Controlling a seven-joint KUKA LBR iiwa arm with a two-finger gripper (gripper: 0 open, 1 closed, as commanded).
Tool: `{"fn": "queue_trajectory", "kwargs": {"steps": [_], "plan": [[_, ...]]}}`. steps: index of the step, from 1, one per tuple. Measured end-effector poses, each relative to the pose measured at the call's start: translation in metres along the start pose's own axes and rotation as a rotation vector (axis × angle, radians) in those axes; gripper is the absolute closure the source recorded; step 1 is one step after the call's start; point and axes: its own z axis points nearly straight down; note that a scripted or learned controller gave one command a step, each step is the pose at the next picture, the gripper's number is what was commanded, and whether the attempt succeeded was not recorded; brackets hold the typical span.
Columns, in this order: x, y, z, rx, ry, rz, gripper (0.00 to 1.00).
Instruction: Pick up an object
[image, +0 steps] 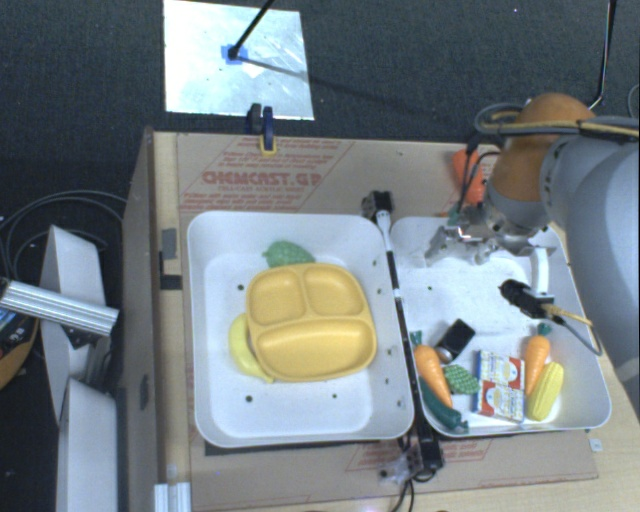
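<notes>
The gripper (462, 243) hangs over the right bin's (590, 395) upper end, its grip impossible to tell, while carrots (432, 372) and a box (499, 384) lie lower right.

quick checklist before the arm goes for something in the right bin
1. End effector over the shallow white right bin: ok.
2. Nothing seen between its fingers: ok.
3. Fingers open or shut: cannot tell.
4. Pickable items in that bin: ok; orange plastic carrot, yellow toy corn cob and red-and-white carton crowd the near end.
5. Bare floor right under the end effector: not ok, targets lie nearer the camera.
</notes>
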Motion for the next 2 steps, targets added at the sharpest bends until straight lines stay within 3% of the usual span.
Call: {"fn": "queue_trajectory", "kwargs": {"steps": [1, 2], "plan": [[0.024, -0.092, -0.095, 0.000, 0.000, 0.002, 0.00], [0.028, -0.145, -0.058, 0.004, 0.001, 0.003, 0.00]]}}
